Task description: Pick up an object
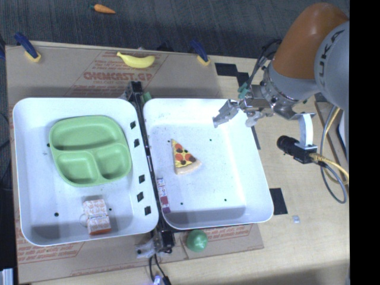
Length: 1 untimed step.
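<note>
A toy pizza slice (183,157) lies flat near the middle of the right bin (237,189). My gripper (236,117) hangs over that bin's far right corner, up and to the right of the slice and apart from it. Its two fingers stand open with nothing between them. In the left bin (27,177) sits a green divided plate (89,150), and a small red-and-white carton (97,216) lies near that bin's front wall.
A yellow banana (136,59) rests on the cardboard behind the bins. A green ball (196,240) sits in front of the right bin. An orange carrot (104,8) lies on the dark floor beyond. Blue clamps (27,47) hold the cardboard's far edge.
</note>
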Each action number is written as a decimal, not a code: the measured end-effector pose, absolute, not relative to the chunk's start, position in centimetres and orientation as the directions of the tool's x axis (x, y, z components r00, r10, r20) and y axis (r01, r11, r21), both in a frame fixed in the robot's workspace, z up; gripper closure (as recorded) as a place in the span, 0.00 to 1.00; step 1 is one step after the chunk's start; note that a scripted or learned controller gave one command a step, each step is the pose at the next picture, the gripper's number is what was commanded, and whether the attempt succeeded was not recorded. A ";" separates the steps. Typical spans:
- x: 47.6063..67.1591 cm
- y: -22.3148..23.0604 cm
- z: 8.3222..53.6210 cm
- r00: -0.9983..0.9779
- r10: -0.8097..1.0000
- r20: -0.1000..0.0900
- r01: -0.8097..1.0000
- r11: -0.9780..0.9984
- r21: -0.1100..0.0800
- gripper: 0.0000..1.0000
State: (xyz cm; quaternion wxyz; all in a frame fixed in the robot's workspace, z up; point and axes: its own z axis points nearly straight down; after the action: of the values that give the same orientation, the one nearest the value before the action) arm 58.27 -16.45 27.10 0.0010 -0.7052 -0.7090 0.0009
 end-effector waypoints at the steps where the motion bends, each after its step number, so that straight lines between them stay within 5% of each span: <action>1: 53.5 -21.2 13.8 -0.005 1.000 0.000 1.000 0.005 -0.007 0.00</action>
State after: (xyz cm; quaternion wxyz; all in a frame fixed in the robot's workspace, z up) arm 53.46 -21.15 13.77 0.0025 -0.7054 -0.7088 0.0023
